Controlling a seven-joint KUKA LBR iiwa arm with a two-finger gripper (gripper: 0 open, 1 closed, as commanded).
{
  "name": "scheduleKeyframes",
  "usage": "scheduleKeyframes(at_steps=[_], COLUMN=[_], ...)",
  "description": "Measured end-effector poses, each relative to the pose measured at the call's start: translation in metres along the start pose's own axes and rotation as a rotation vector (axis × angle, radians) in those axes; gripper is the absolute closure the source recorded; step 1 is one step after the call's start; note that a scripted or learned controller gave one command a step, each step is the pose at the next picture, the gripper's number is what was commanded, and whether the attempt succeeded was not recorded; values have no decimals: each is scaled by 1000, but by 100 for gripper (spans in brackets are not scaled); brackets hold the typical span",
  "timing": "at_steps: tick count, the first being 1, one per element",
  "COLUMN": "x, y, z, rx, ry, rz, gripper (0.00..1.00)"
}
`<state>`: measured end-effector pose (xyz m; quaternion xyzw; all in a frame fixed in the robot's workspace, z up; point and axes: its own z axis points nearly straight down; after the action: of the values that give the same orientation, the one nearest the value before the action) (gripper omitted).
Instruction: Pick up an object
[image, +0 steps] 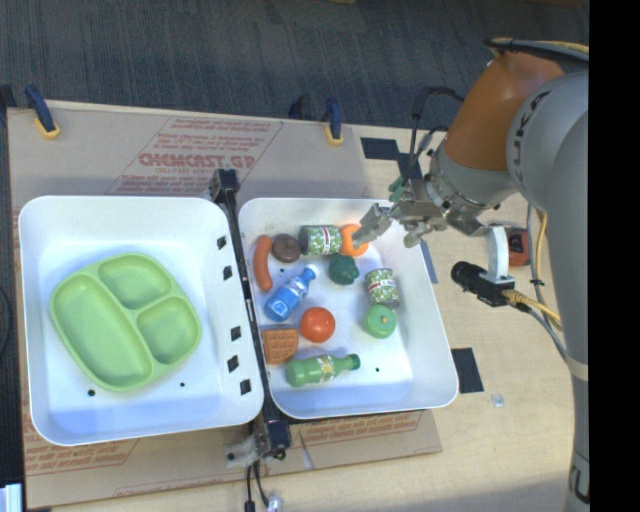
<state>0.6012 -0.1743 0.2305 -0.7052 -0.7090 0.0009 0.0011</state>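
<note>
Camera view shows my gripper (392, 228) above the right bin's (432, 345) upper edge, fingers spread wide with nothing between them, near the orange piece (351, 240) beside the green can (322, 239). I should descend straight, straddle the orange piece, and avoid nudging the can.

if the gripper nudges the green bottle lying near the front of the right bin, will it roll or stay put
The green bottle lies on its side and looks round-bodied, so a push across its length would probably make it roll. It looks like a small plastic toy, so likely light and stiff. Its glossy surface may slip. The waffle beside it could block a roll that way.
</note>
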Motion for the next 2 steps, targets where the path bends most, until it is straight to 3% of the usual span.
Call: scheduleKeyframes(at_steps=[1, 2], x=[14, 15], y=[6, 5], z=[124, 116], rx=[-10, -5], ry=[-3, -1], rz=[1, -2], gripper=[0, 100])
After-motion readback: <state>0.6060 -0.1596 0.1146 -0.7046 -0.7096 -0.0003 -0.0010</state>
